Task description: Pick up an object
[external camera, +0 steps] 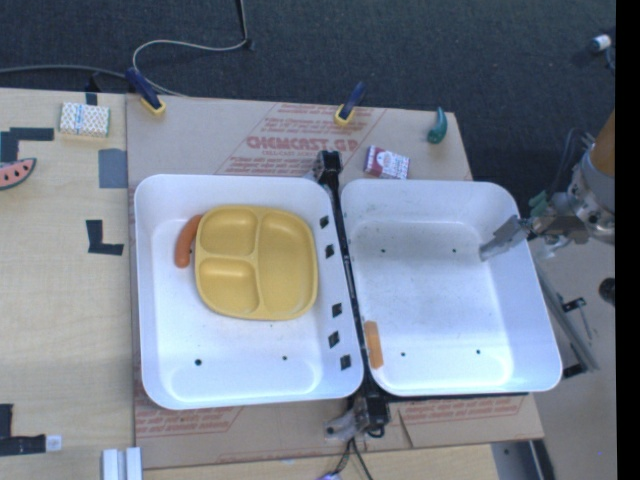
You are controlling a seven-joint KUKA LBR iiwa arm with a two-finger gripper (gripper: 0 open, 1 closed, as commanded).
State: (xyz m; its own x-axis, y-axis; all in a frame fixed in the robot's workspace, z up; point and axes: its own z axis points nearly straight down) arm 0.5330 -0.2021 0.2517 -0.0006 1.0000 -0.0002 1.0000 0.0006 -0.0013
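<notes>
In the left bin (160, 298) lies a yellow divided plate (256, 262). An orange sausage-shaped piece (185, 241) rests against the plate's left side. A second small orange piece (373, 345) lies in the right bin (520, 358), close to its left wall. My gripper (500, 238) hangs over the right bin's upper right part, near the right wall and far from both orange pieces. I see nothing held in it.
The bins rest on a cardboard sheet (280, 138) held by clamps (350, 103) along its far edge. A small red-and-white packet (385, 162) lies behind the right bin. A patterned block (84, 120) and a watermelon-slice toy (15, 173) sit far left on the bench.
</notes>
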